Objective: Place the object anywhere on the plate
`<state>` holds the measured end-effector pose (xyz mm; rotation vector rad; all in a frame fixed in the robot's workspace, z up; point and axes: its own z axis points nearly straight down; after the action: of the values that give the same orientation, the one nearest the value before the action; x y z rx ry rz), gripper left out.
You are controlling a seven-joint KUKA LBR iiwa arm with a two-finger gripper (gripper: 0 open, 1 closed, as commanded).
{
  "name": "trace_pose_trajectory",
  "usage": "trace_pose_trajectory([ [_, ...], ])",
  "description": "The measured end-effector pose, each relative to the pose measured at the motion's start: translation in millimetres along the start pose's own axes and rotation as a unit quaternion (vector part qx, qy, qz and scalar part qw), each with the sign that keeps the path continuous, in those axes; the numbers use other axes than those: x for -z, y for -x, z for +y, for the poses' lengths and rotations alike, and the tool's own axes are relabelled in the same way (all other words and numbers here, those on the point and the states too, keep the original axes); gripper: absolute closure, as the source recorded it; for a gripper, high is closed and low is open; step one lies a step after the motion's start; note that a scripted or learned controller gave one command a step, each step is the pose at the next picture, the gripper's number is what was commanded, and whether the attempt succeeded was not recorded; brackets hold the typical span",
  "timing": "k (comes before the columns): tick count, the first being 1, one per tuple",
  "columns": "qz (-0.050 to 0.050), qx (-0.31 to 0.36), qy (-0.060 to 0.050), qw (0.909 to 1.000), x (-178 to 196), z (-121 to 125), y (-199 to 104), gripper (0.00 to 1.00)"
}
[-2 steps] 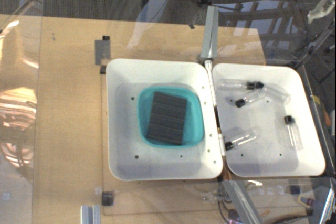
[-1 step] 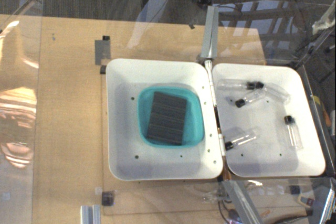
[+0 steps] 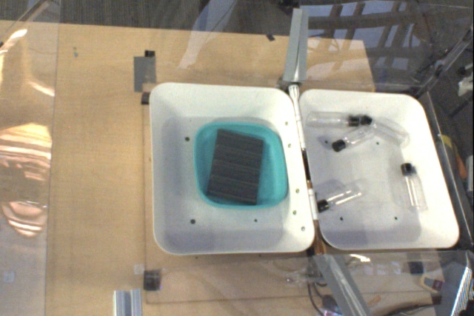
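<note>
- The wooden tabletop [image 3: 89,181] carries two shallow white bins side by side, their inner edges touching.
- In the left white bin [image 3: 170,226], open floor is left on every side of a teal square plate [image 3: 275,181].
- A dark grey ribbed rectangular block [image 3: 235,166] lies flat on the plate, slightly tilted, within its rim.
- In the right white bin [image 3: 437,226], clear plastic vials with black caps [image 3: 348,140] are scattered apart.
- The hand's state cannot be told.
</note>
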<state>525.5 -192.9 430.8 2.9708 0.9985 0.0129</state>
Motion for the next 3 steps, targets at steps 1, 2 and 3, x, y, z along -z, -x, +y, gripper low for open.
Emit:
trace_pose_trajectory([
  [1,-0.001,-0.064,0.000,0.9979,5,4,9,0.00],
  [2,0.000,-0.143,0.000,0.9897,6,-12,37,0.00],
  [3,0.000,-0.208,0.001,0.9781,6,-12,37,0.00],
])
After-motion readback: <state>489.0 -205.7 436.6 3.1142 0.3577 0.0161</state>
